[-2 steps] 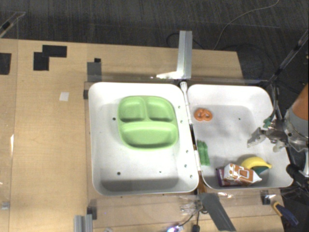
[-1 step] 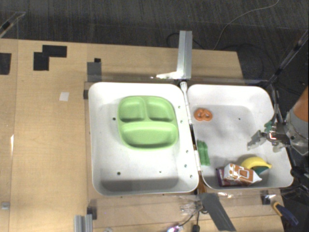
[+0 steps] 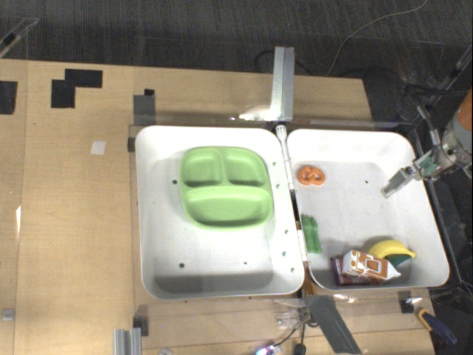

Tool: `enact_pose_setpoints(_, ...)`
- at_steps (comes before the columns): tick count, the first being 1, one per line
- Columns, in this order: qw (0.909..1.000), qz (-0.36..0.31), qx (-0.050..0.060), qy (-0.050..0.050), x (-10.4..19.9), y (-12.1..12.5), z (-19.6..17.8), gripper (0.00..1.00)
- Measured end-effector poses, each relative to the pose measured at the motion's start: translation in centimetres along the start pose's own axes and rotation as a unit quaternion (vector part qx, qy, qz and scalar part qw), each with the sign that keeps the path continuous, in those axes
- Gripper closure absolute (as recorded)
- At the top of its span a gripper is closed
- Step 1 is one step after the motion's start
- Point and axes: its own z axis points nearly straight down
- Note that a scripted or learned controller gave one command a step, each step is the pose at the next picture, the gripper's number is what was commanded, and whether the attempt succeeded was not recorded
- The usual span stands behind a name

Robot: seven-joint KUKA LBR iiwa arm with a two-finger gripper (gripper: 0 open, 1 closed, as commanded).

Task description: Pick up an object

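1. Objects for picking lie in the right bin [image 3: 347, 146]: an orange pretzel-shaped piece [image 3: 310, 174] near the upper left corner, a green stick-like item [image 3: 311, 234] along the left wall, and a yellow banana [image 3: 392, 251] in the lower right corner.
2. Touching the banana's left side is a small carton [image 3: 366, 266], white and brown with orange printing; its markings are too small to read, and a dark part at its left end is hard to identify.
3. The pretzel-shaped piece has dark holes and sits well apart from the other items.
4. The end effector [image 3: 397, 183] hangs over the right side of that bin, near the right wall, tilted down toward the left; whether it is clenched or released cannot be told, and nothing is seen in its grasp.
5. The arm behind it is cut off by the picture's right edge.
6. The left bin [image 3: 159, 198] holds a green divided plate [image 3: 224, 186] with three compartments.
7. Both bins rest on a light wooden surface [image 3: 66, 220].
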Motion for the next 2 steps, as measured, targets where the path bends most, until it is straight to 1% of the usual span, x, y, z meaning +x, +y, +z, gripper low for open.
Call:
enact_pose_setpoints(1,0.9966,0.082,0.001,0.001,0.4,-4.7,3.7,0.0)
enact_pose_setpoints(2,0.9895,0.145,0.001,0.0,1.2,-6.5,13.3,0.0)
